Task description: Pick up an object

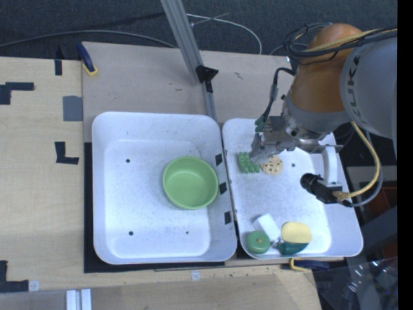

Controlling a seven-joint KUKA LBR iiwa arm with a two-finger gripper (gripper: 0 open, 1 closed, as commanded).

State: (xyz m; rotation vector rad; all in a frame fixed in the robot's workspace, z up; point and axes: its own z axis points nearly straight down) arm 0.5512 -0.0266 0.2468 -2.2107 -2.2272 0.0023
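Green block (248,163): small, ribbed/studded, bright green, lying in right bin (335,237) upper-left part, near the divider. Cookie (271,166) just beside it on the right: round, tan, dark specks. Gripper (259,152) directly above/at block, approx touching; can't tell its grip state, nothing visibly held. Arm (329,76) comes in from right, orange band up top. Bin's near corner: green ball (259,242), white piece (266,225), yellow item (296,232), clustered. Left bin (116,173): green bowl (190,183), upright, right of centre.
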